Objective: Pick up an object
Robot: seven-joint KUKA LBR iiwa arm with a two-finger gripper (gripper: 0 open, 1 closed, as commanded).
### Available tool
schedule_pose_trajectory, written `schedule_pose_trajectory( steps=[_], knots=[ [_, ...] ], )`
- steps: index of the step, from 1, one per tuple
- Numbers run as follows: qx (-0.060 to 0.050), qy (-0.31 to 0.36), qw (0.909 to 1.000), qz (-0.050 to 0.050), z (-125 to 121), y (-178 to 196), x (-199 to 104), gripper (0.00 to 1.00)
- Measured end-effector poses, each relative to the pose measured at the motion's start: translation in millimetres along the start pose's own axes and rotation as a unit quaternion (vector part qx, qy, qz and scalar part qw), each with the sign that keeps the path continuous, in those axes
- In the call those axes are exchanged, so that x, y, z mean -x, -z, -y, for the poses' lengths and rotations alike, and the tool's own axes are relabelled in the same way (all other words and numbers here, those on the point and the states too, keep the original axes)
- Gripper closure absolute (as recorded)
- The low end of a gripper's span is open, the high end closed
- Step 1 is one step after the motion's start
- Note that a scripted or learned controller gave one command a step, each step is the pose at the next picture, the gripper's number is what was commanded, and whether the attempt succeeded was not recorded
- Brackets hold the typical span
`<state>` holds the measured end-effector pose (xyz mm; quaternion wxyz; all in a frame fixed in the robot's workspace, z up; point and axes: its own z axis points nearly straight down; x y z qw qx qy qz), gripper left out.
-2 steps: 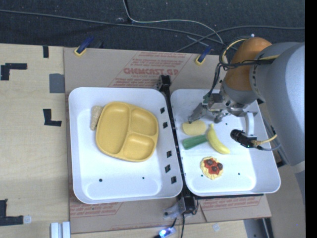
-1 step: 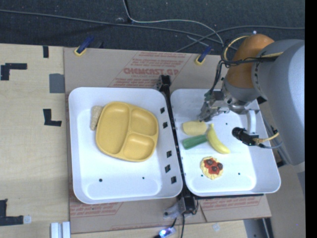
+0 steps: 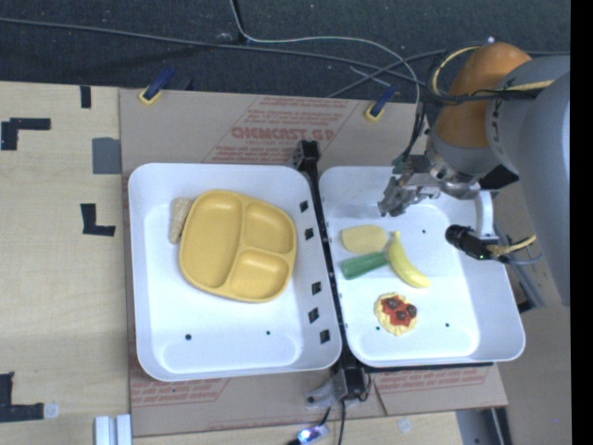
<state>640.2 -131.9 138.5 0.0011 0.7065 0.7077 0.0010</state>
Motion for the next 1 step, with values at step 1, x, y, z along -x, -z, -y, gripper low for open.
schedule_pose_trajectory(
  steps=[1],
  knots=[
    [0.001,0.000,1.0000,0.001,1.5,61.2,6.3,1.00]
  ],
)
